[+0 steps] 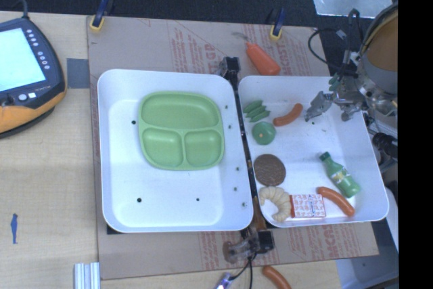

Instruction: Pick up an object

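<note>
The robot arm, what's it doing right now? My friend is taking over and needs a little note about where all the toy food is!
Gripper: over the right bin's far right corner, fingers spread, holding nothing.

In the right bin: small sausage, pea pods, green ball, brown cookie, croissant, red-patterned packet, long sausage, green bottle.

Left bin: holds a green divided plate.

Outside the bins: a carrot on the board beyond them.

Done: nothing picked yet.
Left: lower onto one object, close, lift. The small sausage looks nearest.
</note>
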Action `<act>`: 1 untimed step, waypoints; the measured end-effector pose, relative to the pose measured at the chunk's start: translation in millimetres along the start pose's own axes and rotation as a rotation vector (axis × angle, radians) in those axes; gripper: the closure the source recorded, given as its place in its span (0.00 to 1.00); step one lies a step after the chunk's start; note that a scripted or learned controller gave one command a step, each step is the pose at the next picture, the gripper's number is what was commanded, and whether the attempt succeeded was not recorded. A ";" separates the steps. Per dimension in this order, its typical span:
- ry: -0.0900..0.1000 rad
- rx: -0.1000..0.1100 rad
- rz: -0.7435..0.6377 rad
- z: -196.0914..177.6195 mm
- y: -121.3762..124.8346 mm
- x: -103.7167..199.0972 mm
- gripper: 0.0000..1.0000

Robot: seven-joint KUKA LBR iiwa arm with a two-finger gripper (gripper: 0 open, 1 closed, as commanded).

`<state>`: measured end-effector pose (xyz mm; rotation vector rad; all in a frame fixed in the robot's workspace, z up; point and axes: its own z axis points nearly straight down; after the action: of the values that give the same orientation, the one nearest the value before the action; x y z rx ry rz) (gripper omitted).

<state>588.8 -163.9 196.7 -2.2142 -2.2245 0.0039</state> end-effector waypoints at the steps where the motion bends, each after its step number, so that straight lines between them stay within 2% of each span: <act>1: -0.001 0.003 0.000 103.1 65.4 25.9 0.00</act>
<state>653.7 -137.7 93.3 -2.2127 -2.2236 0.0080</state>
